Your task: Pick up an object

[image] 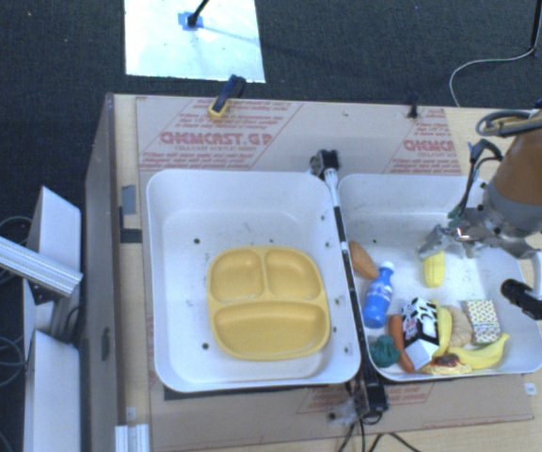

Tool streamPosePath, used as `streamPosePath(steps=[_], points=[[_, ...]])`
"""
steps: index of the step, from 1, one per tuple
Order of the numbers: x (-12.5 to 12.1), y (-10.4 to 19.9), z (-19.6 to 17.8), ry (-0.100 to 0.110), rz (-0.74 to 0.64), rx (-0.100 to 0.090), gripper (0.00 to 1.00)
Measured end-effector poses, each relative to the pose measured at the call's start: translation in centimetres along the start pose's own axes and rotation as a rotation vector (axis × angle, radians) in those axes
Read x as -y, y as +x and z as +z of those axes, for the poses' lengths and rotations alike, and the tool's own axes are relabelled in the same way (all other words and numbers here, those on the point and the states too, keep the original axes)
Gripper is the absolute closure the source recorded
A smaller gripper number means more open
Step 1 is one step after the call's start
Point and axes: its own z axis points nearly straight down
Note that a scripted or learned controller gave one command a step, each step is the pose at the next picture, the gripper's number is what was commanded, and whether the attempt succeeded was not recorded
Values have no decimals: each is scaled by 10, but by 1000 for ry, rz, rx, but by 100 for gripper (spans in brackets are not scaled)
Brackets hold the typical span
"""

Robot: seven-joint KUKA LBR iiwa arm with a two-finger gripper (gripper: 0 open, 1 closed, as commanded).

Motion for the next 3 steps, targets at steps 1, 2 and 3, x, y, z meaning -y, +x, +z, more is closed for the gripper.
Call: streamPosePath(steps=[1,2,3], points=[[23,27,9,-2,1,0,0],[23,27,-2,-4,-1,1,100],[1,97,-103,-6,-1,0,100]])
